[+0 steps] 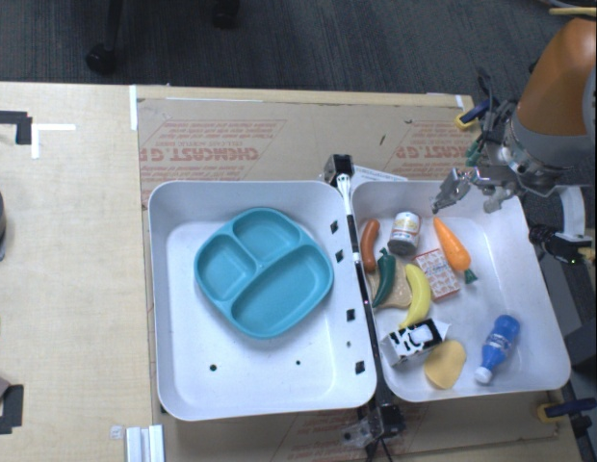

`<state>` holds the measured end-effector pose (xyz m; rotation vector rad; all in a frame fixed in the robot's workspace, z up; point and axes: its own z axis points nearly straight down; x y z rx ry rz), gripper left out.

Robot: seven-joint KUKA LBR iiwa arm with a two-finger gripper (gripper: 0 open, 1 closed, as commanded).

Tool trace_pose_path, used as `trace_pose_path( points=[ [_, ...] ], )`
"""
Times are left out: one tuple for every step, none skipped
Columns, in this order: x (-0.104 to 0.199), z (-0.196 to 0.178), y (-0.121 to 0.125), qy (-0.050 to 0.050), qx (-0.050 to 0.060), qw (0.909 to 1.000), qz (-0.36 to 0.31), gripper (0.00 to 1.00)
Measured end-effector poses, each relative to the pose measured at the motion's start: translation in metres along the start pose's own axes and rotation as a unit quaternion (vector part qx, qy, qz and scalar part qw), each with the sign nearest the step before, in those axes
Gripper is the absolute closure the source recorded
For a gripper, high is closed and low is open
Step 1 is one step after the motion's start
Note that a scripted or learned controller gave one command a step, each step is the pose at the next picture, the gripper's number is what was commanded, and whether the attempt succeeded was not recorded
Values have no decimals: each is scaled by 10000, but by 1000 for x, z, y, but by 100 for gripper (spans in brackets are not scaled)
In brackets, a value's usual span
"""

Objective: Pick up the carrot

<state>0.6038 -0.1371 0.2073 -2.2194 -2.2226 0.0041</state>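
The orange carrot [454, 245], with a small green top at its lower end, lies in the right bin [530, 268] near the back, slanting down to the right. My gripper [447, 198] hangs over the bin's back edge, just above and slightly left of the carrot's upper tip. It is apart from the carrot, and nothing shows held in it. The grey wrist with its orange band [558, 75] reaches in from the upper right.
Around the carrot in the right bin lie a small can [405, 231], a checkered packet [439, 271], a banana [418, 293], a green pepper [385, 277], a sausage [370, 243], a blue bottle [498, 346] and a black-and-white carton [417, 339]. The left bin holds a blue divided plate [265, 272].
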Motion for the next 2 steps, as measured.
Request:
trace_pose_path(
  points=[
    [-16,116,-2,3,0,9995,316,0],
    [-17,107,-2,-9,5,9994,332,100]
  ],
)
